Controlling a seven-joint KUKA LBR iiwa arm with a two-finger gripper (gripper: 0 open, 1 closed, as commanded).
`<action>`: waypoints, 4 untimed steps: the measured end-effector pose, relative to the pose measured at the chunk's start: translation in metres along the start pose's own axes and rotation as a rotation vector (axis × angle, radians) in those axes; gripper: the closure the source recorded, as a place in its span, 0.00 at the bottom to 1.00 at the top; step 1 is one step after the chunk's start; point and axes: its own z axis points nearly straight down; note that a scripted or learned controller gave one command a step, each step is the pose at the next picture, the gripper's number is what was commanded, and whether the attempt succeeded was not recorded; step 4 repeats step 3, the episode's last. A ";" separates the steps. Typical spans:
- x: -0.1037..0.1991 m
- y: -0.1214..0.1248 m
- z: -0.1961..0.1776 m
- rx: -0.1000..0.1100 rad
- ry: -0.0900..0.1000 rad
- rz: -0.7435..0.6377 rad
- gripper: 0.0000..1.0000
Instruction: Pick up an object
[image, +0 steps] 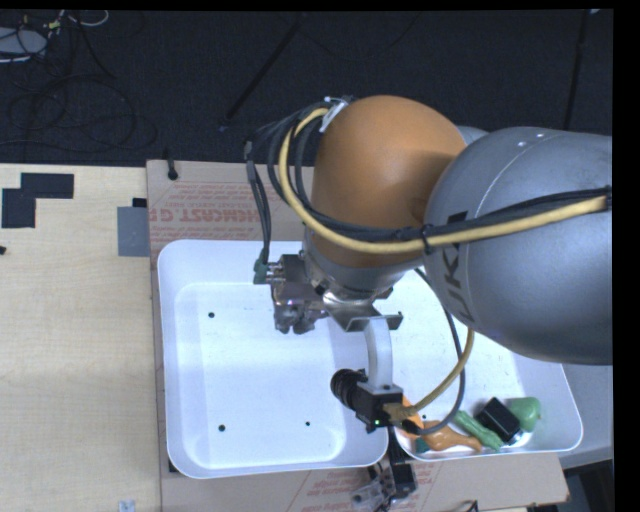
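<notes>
My gripper (293, 308) hangs over the far right part of the left white bin (190, 300), close to the wall between the two bins. The big orange and grey arm hides much of it, and nothing shows between its tips. In the near right corner of the right bin (570, 425) lie a green object (523, 409), a black block (497, 420) and an orange object (450, 437), bunched together. The arm covers most of the right bin.
Both bins rest on brown cardboard (200, 205) on a pale wooden bench (70, 330). A small dark metal piece (385, 487) sits on the cardboard just in front of the bins. Cables loop around the wrist.
</notes>
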 end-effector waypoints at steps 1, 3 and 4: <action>-0.010 0.039 0.095 0.022 -0.011 0.002 1.00; 0.057 0.070 0.123 0.021 -0.008 -0.003 1.00; 0.057 0.070 0.123 0.021 -0.008 -0.003 1.00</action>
